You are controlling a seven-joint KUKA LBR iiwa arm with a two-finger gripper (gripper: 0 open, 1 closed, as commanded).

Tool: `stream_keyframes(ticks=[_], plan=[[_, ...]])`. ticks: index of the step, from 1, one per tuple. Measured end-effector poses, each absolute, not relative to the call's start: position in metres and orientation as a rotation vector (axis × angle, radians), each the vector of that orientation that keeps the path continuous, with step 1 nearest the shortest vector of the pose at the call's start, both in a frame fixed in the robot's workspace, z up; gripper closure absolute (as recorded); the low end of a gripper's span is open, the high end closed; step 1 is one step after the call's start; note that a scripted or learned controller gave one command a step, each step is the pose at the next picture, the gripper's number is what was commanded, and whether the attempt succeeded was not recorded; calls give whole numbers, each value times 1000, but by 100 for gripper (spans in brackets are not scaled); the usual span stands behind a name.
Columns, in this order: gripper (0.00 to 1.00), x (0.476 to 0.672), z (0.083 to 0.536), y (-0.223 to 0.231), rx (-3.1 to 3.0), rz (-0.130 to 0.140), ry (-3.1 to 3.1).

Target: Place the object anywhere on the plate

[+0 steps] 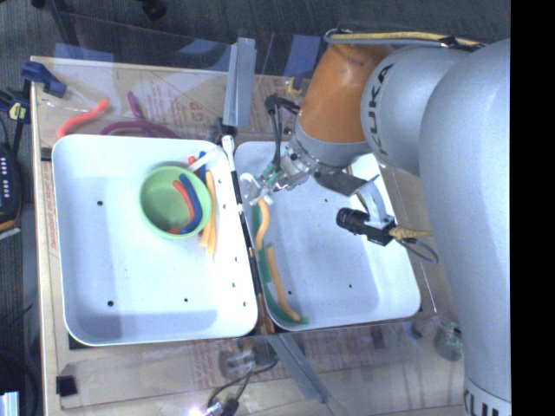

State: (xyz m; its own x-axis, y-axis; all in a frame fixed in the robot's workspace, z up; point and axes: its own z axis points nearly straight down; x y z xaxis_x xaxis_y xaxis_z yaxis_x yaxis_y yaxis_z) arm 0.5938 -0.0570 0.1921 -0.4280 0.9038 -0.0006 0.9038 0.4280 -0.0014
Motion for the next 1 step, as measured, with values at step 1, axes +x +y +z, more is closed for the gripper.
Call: stream_keyframes(ticks=[1], plan=[[0,594,192,-57,-1680,2,-2655]])
